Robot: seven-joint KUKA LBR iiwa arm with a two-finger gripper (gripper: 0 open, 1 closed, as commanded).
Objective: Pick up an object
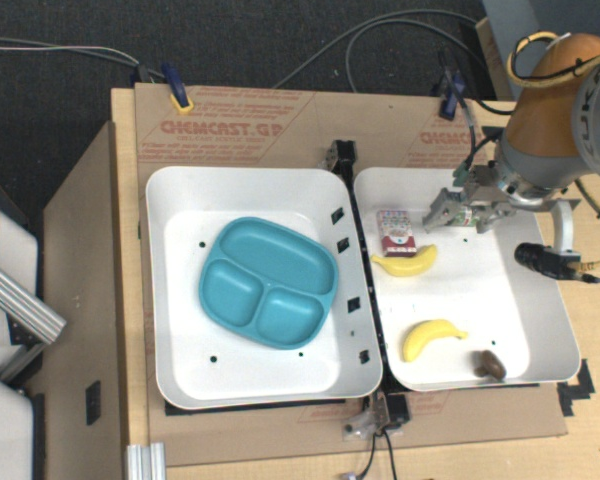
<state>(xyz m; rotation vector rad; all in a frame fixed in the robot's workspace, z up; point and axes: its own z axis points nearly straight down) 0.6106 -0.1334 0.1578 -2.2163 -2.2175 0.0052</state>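
Two-finger gripper point(462, 211) hovers over the right shallow white bin point(540, 318), fingers spread, nothing between them. Small red-and-white carton point(395, 232) lies just left of the gripper, touching a yellow banana point(406, 261) below it. Second yellow banana point(429, 338) nearer the front. Small brown lump point(490, 366) at the front rim, too blurred to identify. Teal divided plastic plate point(268, 281) in the left white bin point(170, 298).
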